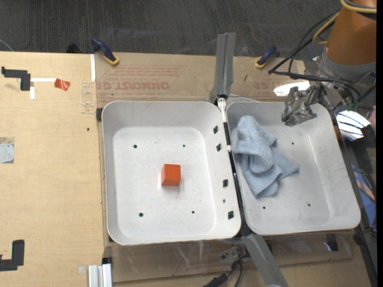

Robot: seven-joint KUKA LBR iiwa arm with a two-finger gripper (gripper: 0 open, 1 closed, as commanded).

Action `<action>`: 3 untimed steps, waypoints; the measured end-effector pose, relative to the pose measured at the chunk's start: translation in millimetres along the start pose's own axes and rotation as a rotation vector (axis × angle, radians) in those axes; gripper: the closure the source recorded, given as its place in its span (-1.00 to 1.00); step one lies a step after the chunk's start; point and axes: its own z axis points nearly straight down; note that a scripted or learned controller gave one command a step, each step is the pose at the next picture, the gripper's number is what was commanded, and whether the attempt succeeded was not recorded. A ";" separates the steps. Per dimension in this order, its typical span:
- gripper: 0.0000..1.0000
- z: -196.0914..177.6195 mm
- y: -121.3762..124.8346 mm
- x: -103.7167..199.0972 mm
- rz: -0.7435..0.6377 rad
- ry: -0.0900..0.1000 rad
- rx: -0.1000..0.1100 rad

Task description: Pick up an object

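Note:
An orange-red cube (171, 175) sits near the middle of the left bin (122, 220). A crumpled light blue cloth (258, 155) lies in the left half of the right bin (335, 214), against the divider. My gripper (297, 113) hangs over the far edge of the right bin, up and to the right of the cloth, with nothing seen between its fingers. The arm's orange band (354, 28) is at the top right.
A metal divider bar (224, 70) runs between the bins. Cardboard (149, 79) lies behind them with two clamps (105, 51) at its far edge. A wooden board (48, 160) spans the left side. Cables trail near the arm at the right.

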 end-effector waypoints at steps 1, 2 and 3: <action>1.00 -9.4 9.2 -3.3 -0.094 -0.001 0.001; 1.00 25.3 12.7 -4.0 -0.054 0.001 -0.001; 1.00 3.9 64.1 -23.6 0.140 -0.001 0.000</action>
